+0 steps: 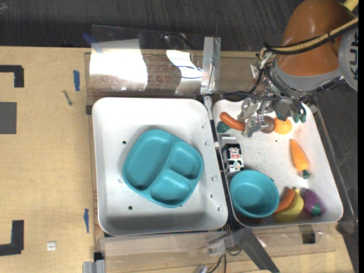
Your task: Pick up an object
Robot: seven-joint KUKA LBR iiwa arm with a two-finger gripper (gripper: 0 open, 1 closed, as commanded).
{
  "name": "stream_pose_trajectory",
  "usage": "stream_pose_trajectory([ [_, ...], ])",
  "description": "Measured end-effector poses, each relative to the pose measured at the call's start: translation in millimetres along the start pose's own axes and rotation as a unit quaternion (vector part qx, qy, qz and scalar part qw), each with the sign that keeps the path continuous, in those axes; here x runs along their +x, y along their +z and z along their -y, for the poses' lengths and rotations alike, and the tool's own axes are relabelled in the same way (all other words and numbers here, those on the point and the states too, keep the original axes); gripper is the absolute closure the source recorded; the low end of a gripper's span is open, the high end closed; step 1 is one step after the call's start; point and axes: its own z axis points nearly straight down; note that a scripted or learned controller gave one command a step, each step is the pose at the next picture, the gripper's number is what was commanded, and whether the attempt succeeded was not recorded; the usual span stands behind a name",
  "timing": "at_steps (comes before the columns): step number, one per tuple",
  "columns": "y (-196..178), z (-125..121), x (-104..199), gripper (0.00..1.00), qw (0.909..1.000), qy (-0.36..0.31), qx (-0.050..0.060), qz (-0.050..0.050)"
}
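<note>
My gripper (256, 126) hangs over the back of the right bin (329, 169), open, with nothing between its fingers. An orange sausage-like piece (230, 121) lies just to its left. A round orange fruit (282, 125) sits just to its right. A carrot (300, 157) lies further forward on the right. A small black and white box (233, 158) rests by the bin's left wall. A teal bowl (253, 193) stands at the front. Beside the bowl are a yellow and orange piece (290, 204) and a purple toy (312, 202).
The left bin (108, 124) holds a teal divided plate (162, 166). A clear plastic panel (148, 67) stands behind the left bin. A metal post (210, 67) rises between the bins at the back. The arm's orange band (313, 33) looms over the right bin's back edge.
</note>
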Motion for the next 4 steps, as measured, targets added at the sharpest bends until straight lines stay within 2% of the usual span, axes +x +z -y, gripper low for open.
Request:
stream_pose_trajectory([
  [1, -41, -26, -57, 1.00, 1.0000, 0.001, 0.000, -0.003],
  [2, -53, -26, -59, 1.00, 1.0000, 0.001, 0.000, 0.002],
  [3, 45, 10, -49, 1.00, 0.9938, -0.111, -0.001, -0.008],
  [4, -41, -23, -57, 1.00, 0.9942, -0.107, 0.000, 0.000],
])
